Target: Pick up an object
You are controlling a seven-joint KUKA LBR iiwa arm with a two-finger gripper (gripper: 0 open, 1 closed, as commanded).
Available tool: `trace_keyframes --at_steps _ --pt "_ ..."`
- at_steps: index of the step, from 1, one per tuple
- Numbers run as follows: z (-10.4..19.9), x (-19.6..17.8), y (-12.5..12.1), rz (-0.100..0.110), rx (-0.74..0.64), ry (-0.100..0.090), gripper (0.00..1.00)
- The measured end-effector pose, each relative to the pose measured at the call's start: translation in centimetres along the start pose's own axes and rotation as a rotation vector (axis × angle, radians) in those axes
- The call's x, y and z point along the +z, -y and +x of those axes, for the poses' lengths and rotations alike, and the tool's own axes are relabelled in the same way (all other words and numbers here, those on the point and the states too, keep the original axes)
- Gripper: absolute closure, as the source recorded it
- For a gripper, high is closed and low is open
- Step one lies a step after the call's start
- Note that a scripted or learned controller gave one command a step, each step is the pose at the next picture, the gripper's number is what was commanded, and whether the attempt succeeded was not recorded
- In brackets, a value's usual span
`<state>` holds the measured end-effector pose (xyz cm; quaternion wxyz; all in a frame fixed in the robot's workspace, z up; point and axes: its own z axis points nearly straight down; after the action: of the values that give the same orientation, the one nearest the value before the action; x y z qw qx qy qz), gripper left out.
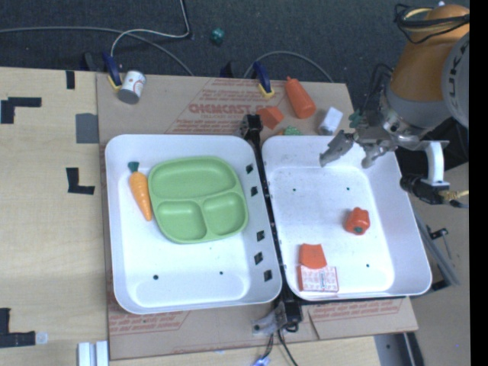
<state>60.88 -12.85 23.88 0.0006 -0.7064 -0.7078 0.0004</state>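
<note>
From the overhead camera, the gripper (352, 152) hangs over the far end of the right bin (396, 280), its two fingers spread apart with nothing between them. The step in hand looks like the approach: no object is gripped yet. Candidates lie nearer the front of the same bin: a small red pepper (357, 220) near the middle right, and an orange-topped packet (315, 268) close to the front wall. The left bin (122, 280) holds a green divided plate (197, 198) with a toy carrot (140, 194) just beside it. Next, the gripper likely needs to move over the pepper, descend around it, and close.
</note>
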Motion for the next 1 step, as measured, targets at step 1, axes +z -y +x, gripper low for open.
trace_keyframes --at_steps 1 --pt "-5.8 11.55 2.7 0.004 0.003 0.0 0.0"
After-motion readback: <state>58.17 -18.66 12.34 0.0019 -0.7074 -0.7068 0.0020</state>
